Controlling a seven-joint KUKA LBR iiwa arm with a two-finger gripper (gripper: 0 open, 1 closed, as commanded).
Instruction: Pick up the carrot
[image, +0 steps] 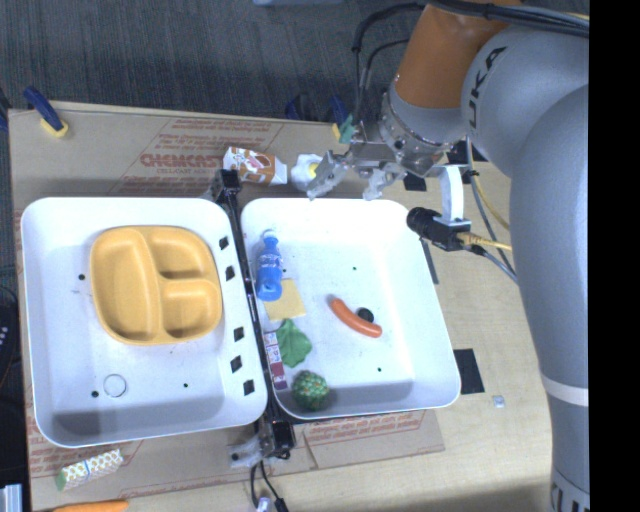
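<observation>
In the right bin (420, 372), the carrot (355, 317) lies flat on the white floor, slanting from upper left to lower right, with a small dark object (366, 315) touching its upper side. A blue bottle (269, 266), a yellow slice (290, 299), a green leaf (294, 343) and a round green item (310, 389) sit well to its left. The gripper (345, 176) hovers over the bin's far rim, well apart from the carrot; whether the jaws are spread or closed cannot be told. Judgement: the approach step is in hand, nothing grasped. The next move calls for travel toward the carrot, jaws set across its narrow width, then descent.
</observation>
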